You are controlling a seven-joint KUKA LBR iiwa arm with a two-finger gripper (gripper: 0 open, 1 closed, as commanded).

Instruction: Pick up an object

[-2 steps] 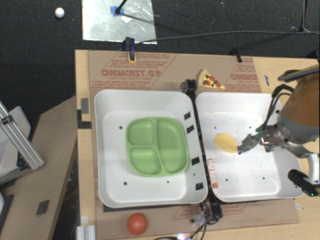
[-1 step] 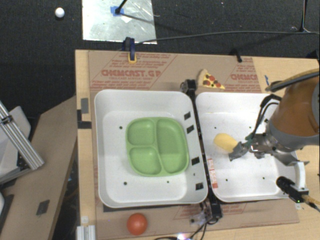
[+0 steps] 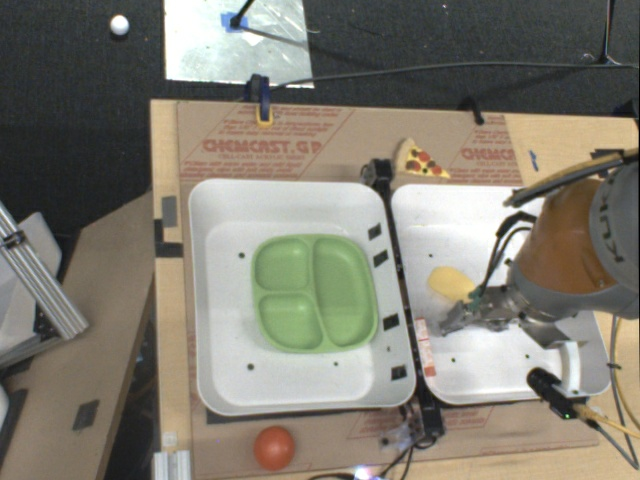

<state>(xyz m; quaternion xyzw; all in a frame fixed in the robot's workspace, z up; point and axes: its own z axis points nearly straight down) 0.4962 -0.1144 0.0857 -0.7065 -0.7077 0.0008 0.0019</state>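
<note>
small round red-orange ball (image 3: 273, 447) bottom centre on the tabletop | pincer (image 3: 462, 317) low in right white bin (image 3: 440, 373), can't tell how wide | soft yellow lump (image 3: 451, 284) just above-left of it | could nudge it away, tips look off-centre | green divided plate (image 3: 314, 293) in left bin

robotics lab: robot arm (image 3: 585, 253), clamped cardboard bench (image 3: 300, 133)

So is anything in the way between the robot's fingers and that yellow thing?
Nothing visible. The gripper sits in the right bin, just below the yellow object, with only bare white bin floor between them.
</note>
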